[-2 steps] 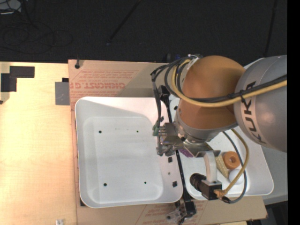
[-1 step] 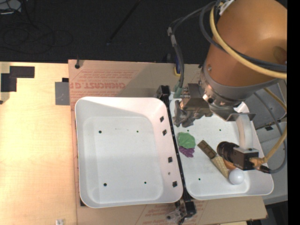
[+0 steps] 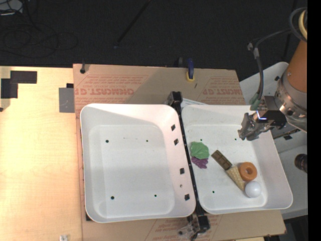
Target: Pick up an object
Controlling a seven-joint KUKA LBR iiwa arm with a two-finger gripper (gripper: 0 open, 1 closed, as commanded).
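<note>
The objects lie in the right-hand shallow white plastic bin (image 3: 281,197); all positions below are given relative to this bin. A flat green leaf-shaped piece (image 3: 199,149) rests near its left wall, with a small purple piece (image 3: 200,162) touching the leaf's lower edge. A short brown rectangular block (image 3: 221,159) lies tilted near the bin's centre. Toward the bin's lower right corner, a tan cone-shaped piece (image 3: 236,177) lies on its side, an orange ring-shaped doughnut (image 3: 248,171) rests against it, and a white ball (image 3: 253,189) sits at the cone's lower end.

The left-hand shallow white bin (image 3: 90,205) adjoins the right bin's left wall. Both bins sit on a brown cardboard sheet (image 3: 150,84) printed with red lettering. Light wooden bench surface (image 3: 35,159) extends beyond the left bin. The background behind the bins is dark.

The two-finger gripper (image 3: 247,132) is over the bin's upper right area, well apart from all objects. Whether it is released or clenched cannot be determined; nothing is visibly grasped.
</note>
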